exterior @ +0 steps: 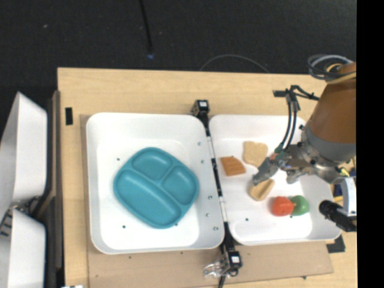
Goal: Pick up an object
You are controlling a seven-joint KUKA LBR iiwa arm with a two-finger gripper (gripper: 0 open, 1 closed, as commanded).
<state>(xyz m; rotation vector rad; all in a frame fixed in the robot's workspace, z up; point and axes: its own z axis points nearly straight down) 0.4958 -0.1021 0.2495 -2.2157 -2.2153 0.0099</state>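
Bread piece (261, 189) under gripper (270, 171), right bin (240, 233).

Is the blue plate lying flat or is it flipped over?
Lying flat, right side up. The blue plate rests in the left bin, and its three sunken sections face upward.

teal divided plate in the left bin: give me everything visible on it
The teal divided plastic plate is a rounded, glossy tray moulded with raised ridges into three compartments: one long section along its lower-left side and two smaller ones toward the upper right. It lies flat and right side up on the floor of the left shallow white bin, roughly centred and turned at an angle to the bin walls. Nothing sits in its compartments, and nothing touches it but the bin floor.
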